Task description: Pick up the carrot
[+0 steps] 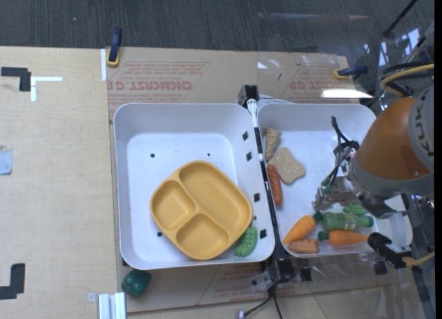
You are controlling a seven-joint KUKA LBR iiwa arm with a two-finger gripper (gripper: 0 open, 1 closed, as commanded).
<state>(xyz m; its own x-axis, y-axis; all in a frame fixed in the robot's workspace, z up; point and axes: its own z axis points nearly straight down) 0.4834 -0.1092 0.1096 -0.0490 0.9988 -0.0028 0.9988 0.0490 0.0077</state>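
Observation:
Two carrots lie at the front of the right bin (311,126). One carrot (300,228) points toward the front left. The other carrot (349,237) lies flat to its right, by the front wall. A short orange piece (304,246) rests between them at the front edge. My gripper (331,198) hangs over the bin's right half, just above and behind a green vegetable (347,221) that sits between the carrots. The gripper sits slightly behind and to the right of the first carrot. Nothing orange shows in it.
Further back in the right bin lie a bread slice (289,166), a red sausage (275,185) and a pale piece (271,141). The left bin (138,131) holds a yellow divided plate (200,208) and a green vegetable (246,241). A green pepper (137,282) sits on the bench.

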